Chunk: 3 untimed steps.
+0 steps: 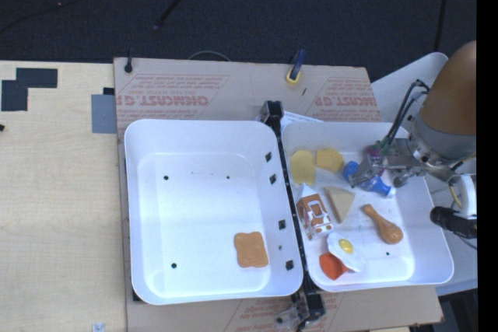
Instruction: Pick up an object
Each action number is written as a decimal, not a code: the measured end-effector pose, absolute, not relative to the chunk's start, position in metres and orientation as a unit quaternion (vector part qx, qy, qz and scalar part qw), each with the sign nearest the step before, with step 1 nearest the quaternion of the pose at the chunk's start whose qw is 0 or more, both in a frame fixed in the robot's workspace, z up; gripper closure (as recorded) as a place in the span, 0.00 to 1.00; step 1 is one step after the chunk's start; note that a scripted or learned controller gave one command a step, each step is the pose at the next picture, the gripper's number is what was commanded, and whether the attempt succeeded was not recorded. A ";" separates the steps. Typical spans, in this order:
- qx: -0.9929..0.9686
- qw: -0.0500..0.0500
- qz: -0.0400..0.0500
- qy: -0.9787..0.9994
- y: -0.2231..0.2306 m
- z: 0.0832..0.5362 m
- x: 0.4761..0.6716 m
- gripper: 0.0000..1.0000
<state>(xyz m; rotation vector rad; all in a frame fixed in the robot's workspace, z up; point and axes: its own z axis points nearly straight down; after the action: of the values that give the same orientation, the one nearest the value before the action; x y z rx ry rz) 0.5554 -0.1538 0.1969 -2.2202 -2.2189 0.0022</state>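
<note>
My gripper (372, 167) is low in the right bin (436, 264), reaching in from the right. Directly at it lies a blue object (379, 185), part of which also shows on the gripper's left side; I cannot tell whether the object is held. Around it lie two yellow cheese-like pieces (303, 166) (330, 159), a pale wedge (339, 203), a brown drumstick (382, 224), a red and white box (313, 216), a fried egg (345, 249) and a red piece (331, 267).
The left bin (156, 167) holds one orange-brown toast slice (250, 249) near its front right corner. A black clip divider (274, 159) runs between the bins. The grey arm with its orange band (455, 101) hangs over the right bin's far right side.
</note>
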 end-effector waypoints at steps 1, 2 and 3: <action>-0.707 -0.003 -0.002 -0.707 -0.140 0.106 0.495 0.00; -0.705 0.003 -0.003 -0.709 -0.179 0.089 0.477 0.00; -0.706 0.000 -0.001 -0.709 -0.099 0.222 0.476 0.00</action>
<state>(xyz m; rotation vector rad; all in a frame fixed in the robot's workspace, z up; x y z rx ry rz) 0.4759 -0.0995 0.2225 -2.2173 -2.2267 -0.0031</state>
